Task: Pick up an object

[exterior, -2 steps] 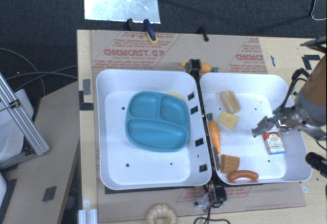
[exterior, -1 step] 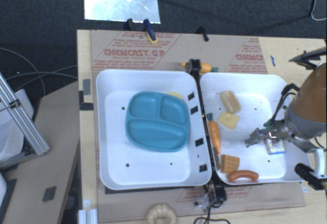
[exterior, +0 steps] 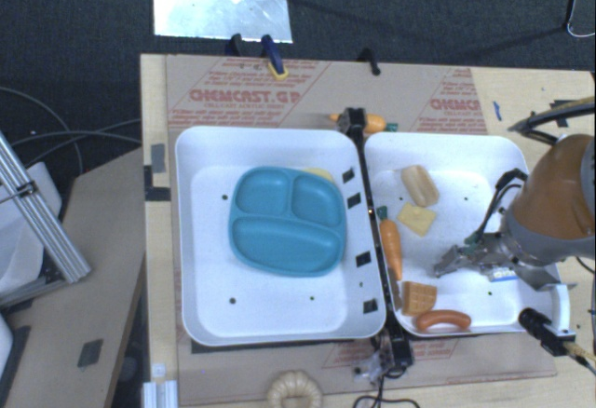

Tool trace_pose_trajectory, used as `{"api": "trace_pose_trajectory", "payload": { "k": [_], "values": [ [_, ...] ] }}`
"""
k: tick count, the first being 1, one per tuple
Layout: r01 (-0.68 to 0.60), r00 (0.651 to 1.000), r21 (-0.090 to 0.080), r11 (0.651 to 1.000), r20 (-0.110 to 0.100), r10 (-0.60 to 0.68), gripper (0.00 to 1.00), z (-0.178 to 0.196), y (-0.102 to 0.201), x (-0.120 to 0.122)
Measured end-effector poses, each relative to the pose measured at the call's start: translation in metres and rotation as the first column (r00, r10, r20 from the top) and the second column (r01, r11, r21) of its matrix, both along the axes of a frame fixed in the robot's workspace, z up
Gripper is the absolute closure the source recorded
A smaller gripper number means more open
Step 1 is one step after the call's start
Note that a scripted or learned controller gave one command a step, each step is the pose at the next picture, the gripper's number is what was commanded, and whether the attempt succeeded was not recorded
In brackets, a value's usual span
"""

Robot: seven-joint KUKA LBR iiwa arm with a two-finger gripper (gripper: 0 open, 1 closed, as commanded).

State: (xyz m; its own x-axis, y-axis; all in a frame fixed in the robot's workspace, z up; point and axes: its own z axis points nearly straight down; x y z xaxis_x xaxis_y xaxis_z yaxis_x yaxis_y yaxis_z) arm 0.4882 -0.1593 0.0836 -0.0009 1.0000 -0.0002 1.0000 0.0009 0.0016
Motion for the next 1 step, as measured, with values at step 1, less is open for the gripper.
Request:
{"api": "trace_pose_trajectory", "payload": {
  "k": [1],
  "values": [
    [0.0, 1.0, -0.002, 1.0, 0.003, 0.0, 1.0, 0.0118, -0.0009, 0.0008]
  ]
}}
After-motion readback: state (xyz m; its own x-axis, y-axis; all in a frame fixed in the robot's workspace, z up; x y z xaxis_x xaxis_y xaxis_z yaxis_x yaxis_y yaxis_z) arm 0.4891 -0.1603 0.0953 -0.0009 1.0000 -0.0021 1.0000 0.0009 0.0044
